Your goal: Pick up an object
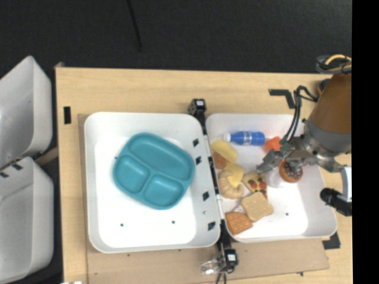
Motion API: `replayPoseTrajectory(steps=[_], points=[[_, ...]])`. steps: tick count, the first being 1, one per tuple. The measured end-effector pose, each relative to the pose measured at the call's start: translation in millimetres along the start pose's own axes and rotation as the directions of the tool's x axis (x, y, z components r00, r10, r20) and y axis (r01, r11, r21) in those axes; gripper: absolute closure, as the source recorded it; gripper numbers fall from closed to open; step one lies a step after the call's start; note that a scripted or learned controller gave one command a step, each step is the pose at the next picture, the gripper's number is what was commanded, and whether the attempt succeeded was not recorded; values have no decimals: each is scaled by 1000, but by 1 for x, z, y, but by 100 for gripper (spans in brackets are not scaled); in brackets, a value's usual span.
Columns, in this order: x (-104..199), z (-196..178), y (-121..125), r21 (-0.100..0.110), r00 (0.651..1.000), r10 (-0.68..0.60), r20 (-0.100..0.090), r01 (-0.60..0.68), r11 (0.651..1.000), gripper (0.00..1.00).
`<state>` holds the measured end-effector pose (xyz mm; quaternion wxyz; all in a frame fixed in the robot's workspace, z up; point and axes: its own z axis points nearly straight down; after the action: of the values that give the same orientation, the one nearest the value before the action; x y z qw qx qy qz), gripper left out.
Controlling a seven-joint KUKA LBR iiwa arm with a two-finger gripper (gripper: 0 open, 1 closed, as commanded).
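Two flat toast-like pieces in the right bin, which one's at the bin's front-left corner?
The darker reddish-brown cracker, in the right bin's front-left corner. The paler tan toast slice lies just behind it, toward the gripper.

The left bin [95, 218] carries one obstacle, a blue divided plate [154, 170] near its centre, leaving bare white floor open along the front edge and left wall. In the right bin [308, 223], food items crowd the left half against the divider: a blue bottle [247, 138] at the back, then yellow pieces [228, 158], a toast slice [256, 206] and a cracker [238, 222] toward the front. The arm [331, 117] and gripper [277, 161] occupy the right bin's back right, while the front right floor lies open.
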<state>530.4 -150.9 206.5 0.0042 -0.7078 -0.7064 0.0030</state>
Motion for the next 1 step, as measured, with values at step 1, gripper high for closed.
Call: replayPoseTrajectory(steps=[1], points=[[0,-5,3,-10,1000,-3,2,3,1000,0]])
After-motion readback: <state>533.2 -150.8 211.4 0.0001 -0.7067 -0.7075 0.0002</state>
